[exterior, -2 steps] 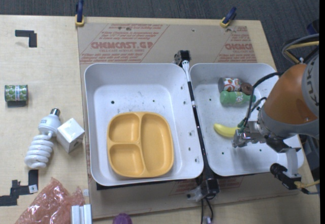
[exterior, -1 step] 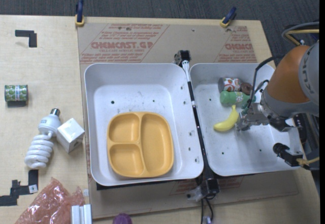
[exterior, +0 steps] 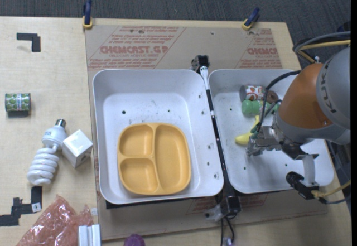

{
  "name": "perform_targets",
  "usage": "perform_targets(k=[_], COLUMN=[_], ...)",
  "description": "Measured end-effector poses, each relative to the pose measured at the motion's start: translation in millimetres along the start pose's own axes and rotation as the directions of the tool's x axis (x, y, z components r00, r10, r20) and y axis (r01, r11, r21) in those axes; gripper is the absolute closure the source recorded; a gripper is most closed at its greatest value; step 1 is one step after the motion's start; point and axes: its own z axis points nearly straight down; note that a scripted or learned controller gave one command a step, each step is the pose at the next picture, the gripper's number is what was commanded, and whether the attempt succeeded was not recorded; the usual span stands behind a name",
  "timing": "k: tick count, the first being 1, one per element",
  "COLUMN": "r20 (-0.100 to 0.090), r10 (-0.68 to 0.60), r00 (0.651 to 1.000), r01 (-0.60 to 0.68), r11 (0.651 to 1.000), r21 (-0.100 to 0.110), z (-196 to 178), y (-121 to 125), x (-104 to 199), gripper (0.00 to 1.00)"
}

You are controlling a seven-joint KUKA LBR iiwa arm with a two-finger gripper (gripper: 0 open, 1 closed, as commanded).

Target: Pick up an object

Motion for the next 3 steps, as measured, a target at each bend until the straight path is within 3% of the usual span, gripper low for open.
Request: perform_targets(k=[1, 2, 3], r20=[0.001, 0.001, 0.001], r10=[0.002, 0.001, 0.001], r00=[1.0, 1.0, 1.0], r01=[-0.002, -0.001, -0.001], r11=[1.0, 1.0, 1.0], r21=[-0.002, -0.002, -0.002], z=[-9.8, -79.7, -79.7], y=[1.1, -22.6, -22.6], x=[-0.6, -2.9, -2.9], gripper=[1.0, 1.0, 0.0])
